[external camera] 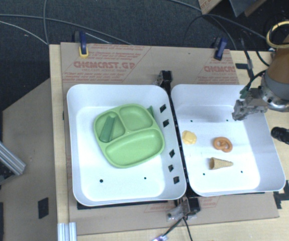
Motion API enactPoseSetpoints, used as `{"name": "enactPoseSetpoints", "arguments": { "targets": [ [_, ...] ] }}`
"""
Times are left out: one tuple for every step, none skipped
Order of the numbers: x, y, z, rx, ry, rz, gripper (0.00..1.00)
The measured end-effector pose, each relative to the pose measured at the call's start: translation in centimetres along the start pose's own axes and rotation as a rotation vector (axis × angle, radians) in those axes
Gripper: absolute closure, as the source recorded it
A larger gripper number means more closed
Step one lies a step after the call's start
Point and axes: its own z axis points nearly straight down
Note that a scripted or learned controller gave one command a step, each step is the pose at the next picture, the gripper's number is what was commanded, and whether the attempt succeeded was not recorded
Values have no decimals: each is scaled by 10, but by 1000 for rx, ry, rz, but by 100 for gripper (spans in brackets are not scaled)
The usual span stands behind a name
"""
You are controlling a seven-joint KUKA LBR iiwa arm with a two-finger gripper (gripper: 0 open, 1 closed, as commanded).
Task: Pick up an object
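Three small items lie in the right bin [265, 174]: a yellow lump [188, 137] near its left wall, an orange pretzel-shaped piece [222, 144] in the middle, and a tan cone [219, 163] lying on its side toward the front. My gripper [241, 110] hangs over the bin's far right part, above and to the right of the pretzel piece and apart from all three items. Nothing is seen in its grasp.
The left bin [84, 179] holds a green divided plate [134, 149] with a darker green stick [107, 127] in its left compartment. A black clip strip [170, 134] runs along the divider between the bins. Cables trail across the floor behind the bench.
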Motion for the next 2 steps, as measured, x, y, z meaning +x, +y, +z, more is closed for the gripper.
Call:
{"name": "enactPoseSetpoints", "arguments": {
  "targets": [
    [10, 1, -52, 1, 1, -1, 100],
    [10, 3, -68, 4, 1, 0, 100]
  ]
}}
